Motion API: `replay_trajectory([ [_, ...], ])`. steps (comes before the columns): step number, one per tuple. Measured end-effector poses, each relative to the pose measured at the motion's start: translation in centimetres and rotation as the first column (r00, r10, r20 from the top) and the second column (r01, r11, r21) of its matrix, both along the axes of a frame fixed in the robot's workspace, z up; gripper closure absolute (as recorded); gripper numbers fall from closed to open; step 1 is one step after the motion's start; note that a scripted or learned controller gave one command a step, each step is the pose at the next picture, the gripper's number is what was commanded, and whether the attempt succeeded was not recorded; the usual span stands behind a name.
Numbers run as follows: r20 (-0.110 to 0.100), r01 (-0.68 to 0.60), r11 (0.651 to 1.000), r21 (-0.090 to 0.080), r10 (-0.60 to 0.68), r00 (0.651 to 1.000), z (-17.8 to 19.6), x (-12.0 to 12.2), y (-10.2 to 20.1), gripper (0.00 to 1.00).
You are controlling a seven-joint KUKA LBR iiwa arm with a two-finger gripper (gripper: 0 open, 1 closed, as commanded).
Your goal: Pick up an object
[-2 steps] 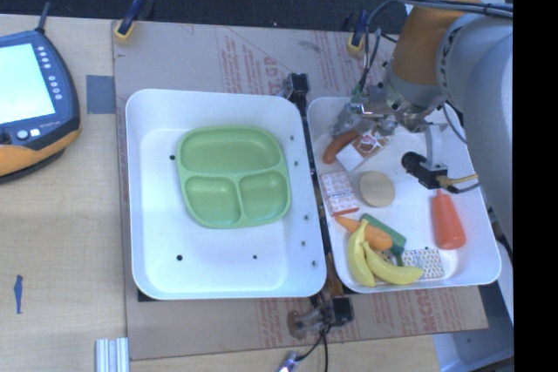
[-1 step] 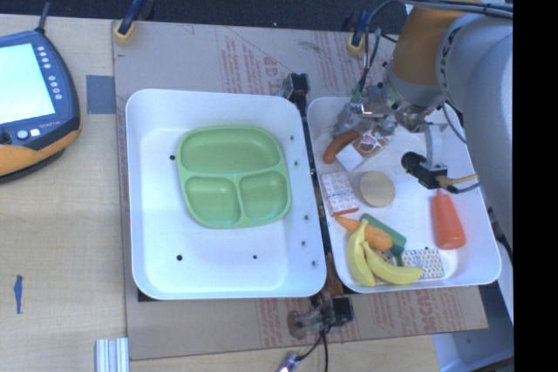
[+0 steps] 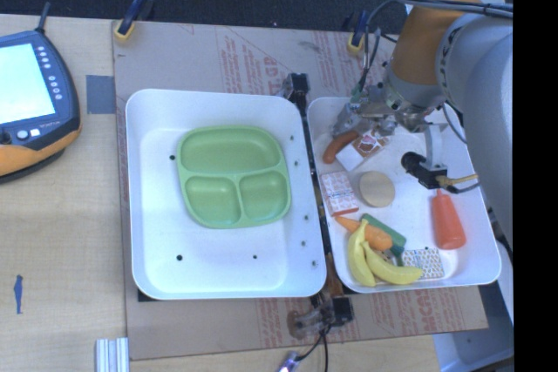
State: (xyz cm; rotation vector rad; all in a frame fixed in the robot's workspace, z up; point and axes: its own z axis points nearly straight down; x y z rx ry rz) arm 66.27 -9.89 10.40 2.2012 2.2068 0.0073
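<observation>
My gripper (image 3: 370, 119) hangs low over the far end of the right bin (image 3: 488, 270), under the orange wrist band. Just left of it lies a brown sausage (image 3: 335, 147), slanted. A small white and red packet (image 3: 371, 143) sits right below the gripper, next to a white card (image 3: 352, 157). Nearer the front are a pink patterned packet (image 3: 336, 190), a beige round disc (image 3: 377, 188), an orange-red bottle shape (image 3: 448, 221), a carrot (image 3: 370, 233) on a green piece (image 3: 390, 231), a yellow banana (image 3: 373, 264) and a patterned sachet (image 3: 425, 260).
The left bin (image 3: 148, 266) holds a green divided plate (image 3: 234, 177). A tablet-like controller (image 3: 30, 100) lies on the bench at the far left. Clamps (image 3: 129, 20) hold the cardboard sheet at the back.
</observation>
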Motion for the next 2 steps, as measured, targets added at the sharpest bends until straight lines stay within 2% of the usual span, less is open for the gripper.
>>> replay_trajectory([
  [2,0.000,0.000,1.000,0.000,0.000,1.000,-0.01,0.00,0.00,0.00],
])
